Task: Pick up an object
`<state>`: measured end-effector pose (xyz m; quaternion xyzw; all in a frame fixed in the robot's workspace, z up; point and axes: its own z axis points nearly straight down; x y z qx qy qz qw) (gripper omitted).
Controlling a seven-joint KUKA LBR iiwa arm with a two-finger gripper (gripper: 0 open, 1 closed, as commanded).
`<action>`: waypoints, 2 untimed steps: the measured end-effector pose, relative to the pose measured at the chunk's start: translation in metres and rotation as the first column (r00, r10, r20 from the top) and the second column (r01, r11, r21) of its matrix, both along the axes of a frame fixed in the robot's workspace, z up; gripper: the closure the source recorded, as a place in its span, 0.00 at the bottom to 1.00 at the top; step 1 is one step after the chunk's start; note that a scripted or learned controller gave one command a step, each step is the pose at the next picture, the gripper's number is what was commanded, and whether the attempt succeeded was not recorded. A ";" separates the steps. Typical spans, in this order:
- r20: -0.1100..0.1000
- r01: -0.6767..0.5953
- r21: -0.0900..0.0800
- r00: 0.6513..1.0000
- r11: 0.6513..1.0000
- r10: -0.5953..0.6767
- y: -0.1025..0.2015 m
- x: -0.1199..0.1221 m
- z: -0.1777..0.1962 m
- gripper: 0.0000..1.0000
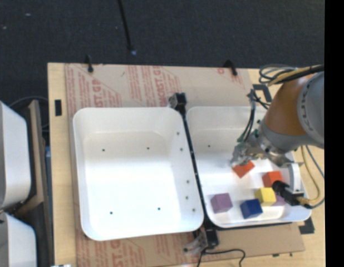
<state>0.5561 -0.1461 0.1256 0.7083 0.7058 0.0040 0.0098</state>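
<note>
Orange block (244, 169), tilted, sits in the right bin (216, 127) directly beneath the gripper (241, 157); grip state cannot be determined.

Dark carpet floor (188, 21) – thin black cable (123, 18) across it (running diagonally); plywood bench (127, 85).

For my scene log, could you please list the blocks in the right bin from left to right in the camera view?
Purple block → orange-red block under the gripper → blue block → yellow block.
</note>
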 end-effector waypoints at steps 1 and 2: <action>-0.001 0.000 0.000 1.000 1.000 0.000 0.000 0.000 -0.001 0.00; -0.007 -0.003 0.004 1.000 1.000 0.003 0.000 -0.001 -0.008 0.00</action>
